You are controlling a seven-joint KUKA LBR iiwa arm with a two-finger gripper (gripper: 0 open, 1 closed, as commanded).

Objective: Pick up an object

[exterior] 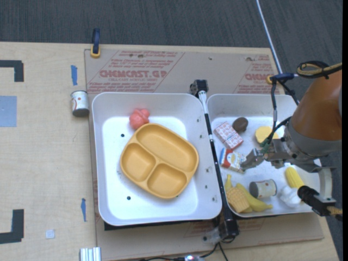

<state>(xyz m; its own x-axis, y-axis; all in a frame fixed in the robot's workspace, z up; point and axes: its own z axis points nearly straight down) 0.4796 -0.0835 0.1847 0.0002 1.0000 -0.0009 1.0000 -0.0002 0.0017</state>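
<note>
My gripper (251, 161) hangs low over the middle of the right bin (247, 100), just right of a small red and white packet (234, 160). Nothing shows held in it. Around it lie a red and white box (228, 136), a brown lump (240, 125), a yellow round piece (263, 135), a grey can (263, 188), a banana (256, 203), a yellow waffle piece (236, 199) and a corn cob (293, 175). The arm's orange band (322, 109) covers the bin's right side.
The left bin (109, 145) holds a yellow divided plate (159, 161) and a pink lump (140, 117). A small tin (80, 103) stands on the bench left of that bin. A black clamp (200, 86) sits at the bins' shared wall.
</note>
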